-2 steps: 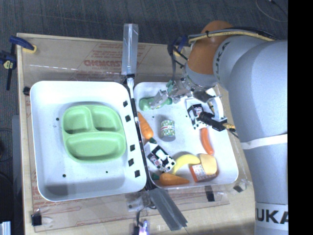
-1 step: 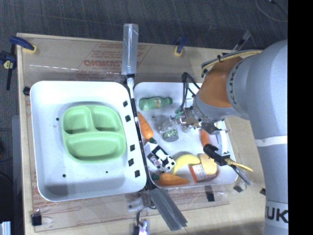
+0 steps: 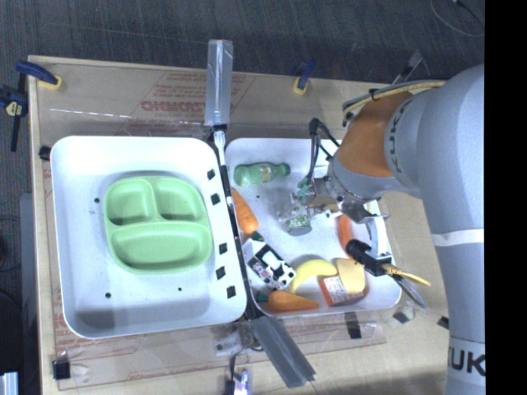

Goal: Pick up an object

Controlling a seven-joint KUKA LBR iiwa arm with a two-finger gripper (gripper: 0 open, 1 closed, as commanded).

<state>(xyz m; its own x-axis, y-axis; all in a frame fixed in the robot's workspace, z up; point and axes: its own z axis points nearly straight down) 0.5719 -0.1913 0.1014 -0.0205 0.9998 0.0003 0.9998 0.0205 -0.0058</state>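
Two shallow white plastic bins are shown side by side on a wooden bench. The left bin (image 3: 74,220) bears a pale green three-compartment plastic tray (image 3: 158,225). The right bin (image 3: 280,148) holds the candidate objects: a green translucent bottle (image 3: 261,173) lying near the far wall, an orange carrot-shaped toy (image 3: 244,212) against the dividing wall, a black-and-white patterned small item (image 3: 270,265), a yellow banana-shaped toy (image 3: 309,271), a second orange carrot-shaped toy (image 3: 292,302) at the near wall, and a yellowish block with a red-and-white label (image 3: 344,285).

The two-finger gripper (image 3: 298,215) is lowered into the middle of the right bin, over bare floor between the bottle and the banana-shaped toy. Whether it is spread or closed cannot be told, and nothing is seen held.

The step in hand is judged to be the descent for a grasp. For the next move, an object must be centred under the gripper before closing and lifting.
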